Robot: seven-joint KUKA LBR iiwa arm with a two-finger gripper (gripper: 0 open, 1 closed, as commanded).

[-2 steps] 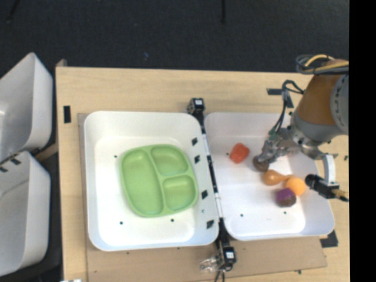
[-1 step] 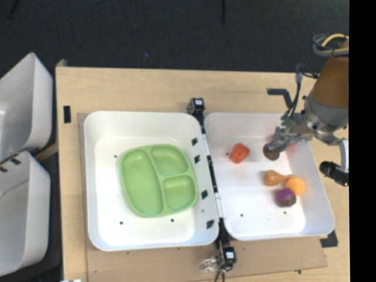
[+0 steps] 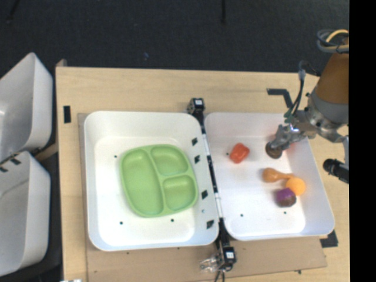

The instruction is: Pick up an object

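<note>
1. The table (image 3: 135,87) carries two white bins side by side; the right bin (image 3: 258,225) serves as the landmark here.
2. The end effector (image 3: 276,148) hangs over the right bin's upper right part, reaching in from the right on the grey arm (image 3: 329,107) with its orange band.
3. Whether the end effector is apart or together cannot be told from this slant; nothing is seen between its tips.
4. A red object (image 3: 238,153) lies in the right bin's upper middle, left of the end effector and apart from it.
5. An orange gourd (image 3: 274,175) lies near the right bin's centre, below the end effector.
6. A yellow-orange ball (image 3: 296,185) sits just right of the gourd, seemingly touching it.
7. A purple object (image 3: 286,198) sits just below the ball, toward the right bin's lower right.
8. The left bin (image 3: 100,228), beside the right bin, holds a green three-part tray (image 3: 157,180).
</note>
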